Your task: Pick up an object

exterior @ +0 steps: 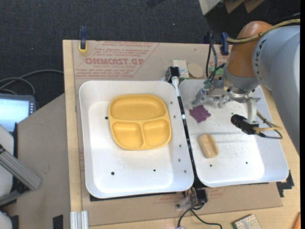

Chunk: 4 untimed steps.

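Observation:
A small purple object [200, 113] lies in the right bin [267, 171] near its left wall. A tan, bread-like block [208, 145] rests further toward the front of the same bin. My gripper [211, 98] hangs low over the back of the right bin, just behind and slightly right of the purple object. Nothing is visibly held in it. The grey arm with its orange band [243, 51] comes in from the upper right.
A yellow divided plate [140, 120] sits in the left bin [95, 166]. A black cable connector [242, 123] dangles from the arm over the right bin. Small items [194, 70] lie on the cardboard behind the bins.

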Motion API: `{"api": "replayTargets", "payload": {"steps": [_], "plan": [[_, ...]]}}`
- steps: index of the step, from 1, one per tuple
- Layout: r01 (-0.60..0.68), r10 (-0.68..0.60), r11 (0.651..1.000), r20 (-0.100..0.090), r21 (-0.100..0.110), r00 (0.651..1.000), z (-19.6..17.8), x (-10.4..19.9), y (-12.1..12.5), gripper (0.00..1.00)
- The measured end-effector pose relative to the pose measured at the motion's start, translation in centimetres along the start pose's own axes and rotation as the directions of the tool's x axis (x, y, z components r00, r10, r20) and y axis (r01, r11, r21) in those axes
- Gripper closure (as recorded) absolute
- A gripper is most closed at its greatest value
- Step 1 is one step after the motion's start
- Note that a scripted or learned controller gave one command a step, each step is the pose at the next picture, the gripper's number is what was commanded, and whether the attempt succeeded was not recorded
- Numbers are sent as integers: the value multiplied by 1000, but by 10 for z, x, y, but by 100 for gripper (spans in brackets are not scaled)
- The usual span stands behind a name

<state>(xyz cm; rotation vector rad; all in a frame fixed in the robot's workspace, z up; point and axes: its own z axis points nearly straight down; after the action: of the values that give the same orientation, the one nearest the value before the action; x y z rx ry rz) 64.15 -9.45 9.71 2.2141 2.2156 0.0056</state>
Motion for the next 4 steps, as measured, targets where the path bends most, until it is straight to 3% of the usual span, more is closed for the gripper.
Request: {"api": "replayTargets", "payload": {"steps": [1, 2, 3, 4], "plan": [[-2, 2, 1000, -2, 5, 1000, 13, -32, 26, 0], [-1, 2, 1000, -6, 12, 1000, 11, 0, -34, 0], [-2, 2, 1000, -6, 14, 1000, 12, 3, -61, 0], [-3, 3, 1000, -5, 9, 1000, 1, 2, -59, 100]]}}
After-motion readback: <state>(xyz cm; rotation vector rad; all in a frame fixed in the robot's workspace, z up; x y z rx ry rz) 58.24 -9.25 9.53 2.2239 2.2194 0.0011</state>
